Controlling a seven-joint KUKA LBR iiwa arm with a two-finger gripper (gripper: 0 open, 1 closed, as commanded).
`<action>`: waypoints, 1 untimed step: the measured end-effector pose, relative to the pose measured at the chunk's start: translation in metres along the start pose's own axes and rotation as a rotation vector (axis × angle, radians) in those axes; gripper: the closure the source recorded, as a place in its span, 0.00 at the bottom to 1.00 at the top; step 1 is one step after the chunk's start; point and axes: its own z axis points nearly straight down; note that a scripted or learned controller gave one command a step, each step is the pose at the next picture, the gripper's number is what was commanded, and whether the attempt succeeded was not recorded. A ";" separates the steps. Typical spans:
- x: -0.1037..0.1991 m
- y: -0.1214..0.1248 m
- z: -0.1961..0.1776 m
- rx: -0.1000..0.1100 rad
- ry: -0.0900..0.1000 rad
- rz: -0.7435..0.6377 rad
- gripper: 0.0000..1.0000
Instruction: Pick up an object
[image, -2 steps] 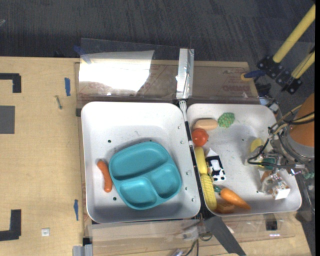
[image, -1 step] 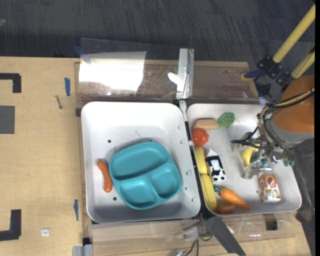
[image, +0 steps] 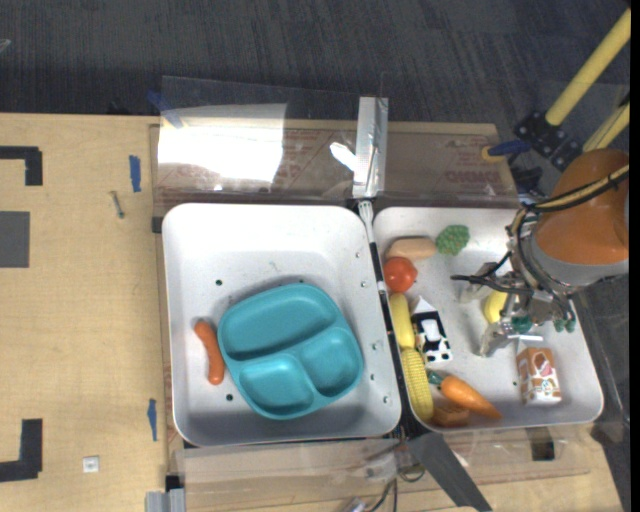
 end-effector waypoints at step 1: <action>-0.011 0.008 0.000 0.000 -0.001 0.046 0.00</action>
